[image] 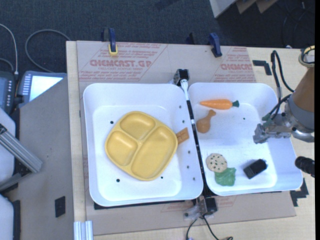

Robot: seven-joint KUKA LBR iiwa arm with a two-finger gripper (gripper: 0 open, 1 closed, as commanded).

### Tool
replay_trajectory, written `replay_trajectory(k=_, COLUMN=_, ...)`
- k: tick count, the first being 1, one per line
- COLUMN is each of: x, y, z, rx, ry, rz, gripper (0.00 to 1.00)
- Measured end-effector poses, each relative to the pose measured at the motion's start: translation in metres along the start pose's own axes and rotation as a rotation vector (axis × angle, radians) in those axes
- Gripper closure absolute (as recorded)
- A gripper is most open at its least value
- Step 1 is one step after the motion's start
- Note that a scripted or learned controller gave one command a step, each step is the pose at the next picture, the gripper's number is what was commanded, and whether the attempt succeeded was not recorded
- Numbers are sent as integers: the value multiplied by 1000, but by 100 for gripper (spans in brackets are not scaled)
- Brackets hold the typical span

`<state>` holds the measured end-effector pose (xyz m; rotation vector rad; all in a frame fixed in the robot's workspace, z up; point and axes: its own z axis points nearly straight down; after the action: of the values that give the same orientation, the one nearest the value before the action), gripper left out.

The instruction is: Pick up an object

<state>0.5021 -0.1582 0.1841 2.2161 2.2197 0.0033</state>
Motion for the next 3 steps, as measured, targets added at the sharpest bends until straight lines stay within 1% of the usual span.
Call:
replay_trajectory(k=1, x=-1, y=4, z=-64, rx=-3, ry=-1, rz=0, gripper=100)
replay_trajectory(k=2, x=-1, y=5, z=-84, rx=0, ry=0, rz=1, gripper=100)
replay_trajectory(k=3, x=61, y=6, z=-80, rx=7, ry=3, rz=-3, gripper=100)
